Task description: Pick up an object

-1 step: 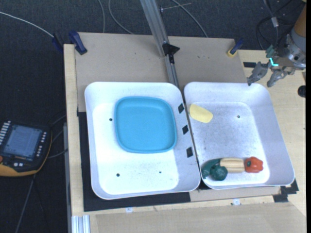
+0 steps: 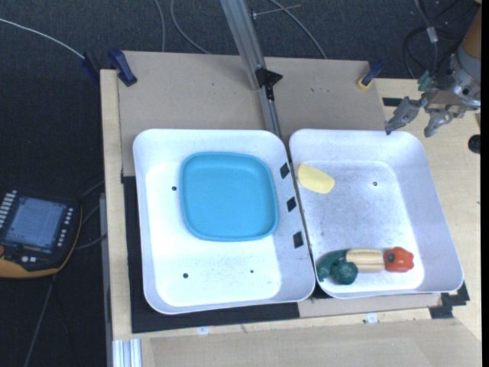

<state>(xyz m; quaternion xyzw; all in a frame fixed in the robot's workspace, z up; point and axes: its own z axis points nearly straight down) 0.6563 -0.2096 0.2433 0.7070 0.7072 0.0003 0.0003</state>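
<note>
On the bench we see 2 shallow white bins side by side, the left bin and the right bin, resting on a tan board. In the left bin lies a light blue square plate, flat and roughly centred toward the far half. In the right bin we count 4 small things: a pale yellow rounded piece, perhaps a toy lemon, near the bin's far left corner, and, along the near wall, a row of 3 that touch or nearly touch one another: a dark green rounded item at the left, a tan cylinder like a bread roll in the middle, and a red tomato-like item at the right. The gripper hangs at the far right corner of the right bin, just outside its rim, well apart from all 4 things. Its 2 fingers are spread, with a clear gap between them and nothing in that gap. A grey metal pole slants down from the top to the seam between the bins. Blue clamps sit at the board's far left corner, a yellow clip at its far right, and a handheld control pendant lies on the dark floor at the left.
</note>
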